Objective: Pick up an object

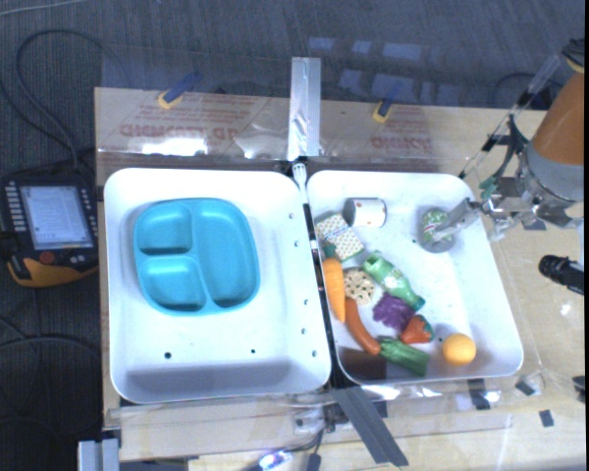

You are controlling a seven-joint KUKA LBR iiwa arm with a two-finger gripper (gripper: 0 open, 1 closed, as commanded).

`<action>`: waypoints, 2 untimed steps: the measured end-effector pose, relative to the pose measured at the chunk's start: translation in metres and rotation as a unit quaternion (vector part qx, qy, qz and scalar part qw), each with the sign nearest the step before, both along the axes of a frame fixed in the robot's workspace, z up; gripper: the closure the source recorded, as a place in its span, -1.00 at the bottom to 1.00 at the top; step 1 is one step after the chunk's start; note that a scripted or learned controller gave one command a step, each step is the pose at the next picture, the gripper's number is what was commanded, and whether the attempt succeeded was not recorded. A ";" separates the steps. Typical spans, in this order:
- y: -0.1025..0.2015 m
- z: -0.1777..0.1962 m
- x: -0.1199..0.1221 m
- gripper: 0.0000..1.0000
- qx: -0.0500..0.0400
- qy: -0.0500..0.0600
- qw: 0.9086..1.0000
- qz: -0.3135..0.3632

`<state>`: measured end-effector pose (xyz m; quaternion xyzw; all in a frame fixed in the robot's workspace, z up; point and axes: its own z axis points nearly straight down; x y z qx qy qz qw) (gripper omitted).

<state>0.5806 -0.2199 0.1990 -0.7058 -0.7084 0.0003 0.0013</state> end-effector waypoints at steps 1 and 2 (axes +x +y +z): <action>0.001 -0.073 0.027 -1.00 0.000 -0.002 1.000 0.016; 0.005 -0.103 0.058 -1.00 0.001 -0.004 0.999 0.046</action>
